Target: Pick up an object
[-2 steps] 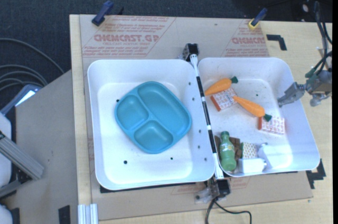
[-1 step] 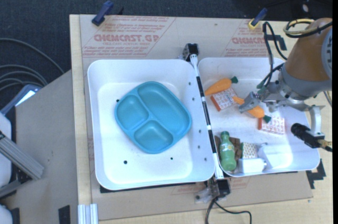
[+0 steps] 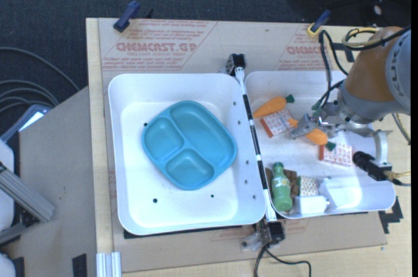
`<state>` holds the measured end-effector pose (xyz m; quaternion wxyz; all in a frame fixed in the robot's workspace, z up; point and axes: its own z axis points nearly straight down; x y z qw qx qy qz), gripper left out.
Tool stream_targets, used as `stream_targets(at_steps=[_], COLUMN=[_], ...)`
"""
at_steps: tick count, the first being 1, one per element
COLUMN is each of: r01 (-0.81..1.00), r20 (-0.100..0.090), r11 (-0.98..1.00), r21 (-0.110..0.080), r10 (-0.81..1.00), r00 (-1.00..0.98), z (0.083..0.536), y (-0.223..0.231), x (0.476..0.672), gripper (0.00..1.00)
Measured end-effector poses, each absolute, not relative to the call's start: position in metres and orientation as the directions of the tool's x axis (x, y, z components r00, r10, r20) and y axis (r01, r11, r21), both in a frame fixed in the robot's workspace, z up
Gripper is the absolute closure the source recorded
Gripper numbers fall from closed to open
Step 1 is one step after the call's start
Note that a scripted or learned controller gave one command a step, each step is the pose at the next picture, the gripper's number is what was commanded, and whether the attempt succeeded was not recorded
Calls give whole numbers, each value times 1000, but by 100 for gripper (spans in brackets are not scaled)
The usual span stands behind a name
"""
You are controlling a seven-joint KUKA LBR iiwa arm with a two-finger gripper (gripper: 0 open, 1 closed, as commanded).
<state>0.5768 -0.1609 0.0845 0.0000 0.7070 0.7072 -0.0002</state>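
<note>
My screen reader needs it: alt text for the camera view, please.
The claw hangs low in the right bin among a toy carrot, small packets and a green bottle. The left bin holds a blue divided plate.

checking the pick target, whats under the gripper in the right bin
Under the gripper lies a small orange object, beside a red-and-white packet. The gripper covers part of it, so its full shape is hidden.

Robotics lab: paper-covered bench [image 3: 163,40], clamped white bins [image 3: 124,138], trailing cables [image 3: 26,89].
</note>
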Motion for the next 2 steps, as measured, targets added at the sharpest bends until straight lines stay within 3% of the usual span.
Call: stream_targets(at_steps=[1, 2], r01=[1000, 1000], r20=[-1, 1], r11=[0, 1], r21=[1, 1], r10=[1000, 1000], r00=[0, -1], z=[95, 185], y=[-161, -68], x=[577, 578], gripper=[100, 100])
